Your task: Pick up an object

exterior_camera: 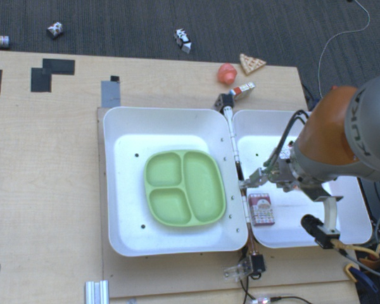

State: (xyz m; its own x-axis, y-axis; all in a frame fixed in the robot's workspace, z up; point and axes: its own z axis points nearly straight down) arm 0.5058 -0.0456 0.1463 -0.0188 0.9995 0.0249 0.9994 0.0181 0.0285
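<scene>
A small red and white box point(261, 209) lies flat in the right bin point(253, 138), close to its left wall. My gripper point(266, 176) hangs over this bin, just above and slightly right of the box, below the grey wrist and orange band point(329, 128). The arm's bulk hides much of the right bin's floor. I see nothing held by the gripper. A light green divided plate point(185, 189) rests in the middle of the left bin point(123, 170).
On the bench behind the bins lie a red ball point(227, 73), a pizza-slice toy point(252, 63) and a red and white marker point(244, 89). Small items are scattered on the dark carpet beyond. Cables trail at the front right corner point(361, 258).
</scene>
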